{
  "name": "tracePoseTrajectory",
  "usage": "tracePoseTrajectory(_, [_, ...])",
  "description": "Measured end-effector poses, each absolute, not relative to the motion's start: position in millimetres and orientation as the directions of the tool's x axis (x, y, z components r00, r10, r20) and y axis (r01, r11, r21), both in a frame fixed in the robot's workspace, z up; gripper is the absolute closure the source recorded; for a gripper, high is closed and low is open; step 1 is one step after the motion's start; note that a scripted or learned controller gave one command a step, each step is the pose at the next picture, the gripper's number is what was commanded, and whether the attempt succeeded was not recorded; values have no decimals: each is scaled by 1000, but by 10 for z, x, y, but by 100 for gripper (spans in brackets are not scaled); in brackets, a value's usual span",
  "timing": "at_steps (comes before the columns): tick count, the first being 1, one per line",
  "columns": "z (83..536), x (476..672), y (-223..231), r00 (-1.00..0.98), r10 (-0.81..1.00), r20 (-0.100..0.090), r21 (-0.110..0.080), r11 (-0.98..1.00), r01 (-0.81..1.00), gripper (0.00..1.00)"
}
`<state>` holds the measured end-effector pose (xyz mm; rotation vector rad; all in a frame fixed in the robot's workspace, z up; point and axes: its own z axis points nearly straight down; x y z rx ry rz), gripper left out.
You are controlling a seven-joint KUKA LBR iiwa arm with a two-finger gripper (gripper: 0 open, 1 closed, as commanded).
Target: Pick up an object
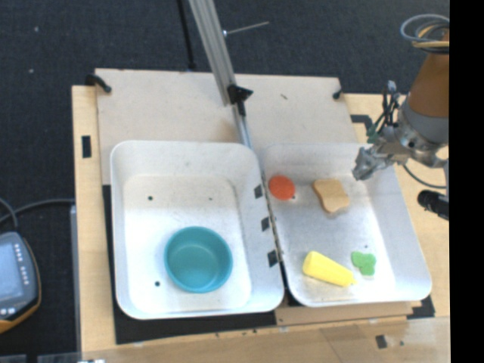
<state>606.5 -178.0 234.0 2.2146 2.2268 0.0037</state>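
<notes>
Claw [363,165]: over right shallow white bin [401,225], state unclear | tan bread-shaped block [332,195] just beside | round teal bowl [198,259] in left bin [128,203]

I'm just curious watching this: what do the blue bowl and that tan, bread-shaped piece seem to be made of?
The blue bowl looks like moulded plastic: one even teal colour, a smooth rounded wall and a soft sheen. The tan piece looks like matte foam or plastic toy food: flat colour, no gloss, blunt edges. The view is too coarse to say which.

Matt white plastic bins [136,203], glossy teal bowl [198,259], bare wooden bench [189,100].
</notes>
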Motion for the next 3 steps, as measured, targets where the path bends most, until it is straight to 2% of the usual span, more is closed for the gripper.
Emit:
tracePoseTrajectory(1, [2413, 6050, -1268, -8, 1000, 2, 1, 8, 1000, 100])
tracePoseTrajectory(3, [2571, 6180, -144, -8, 1000, 2, 3, 8, 1000, 100])
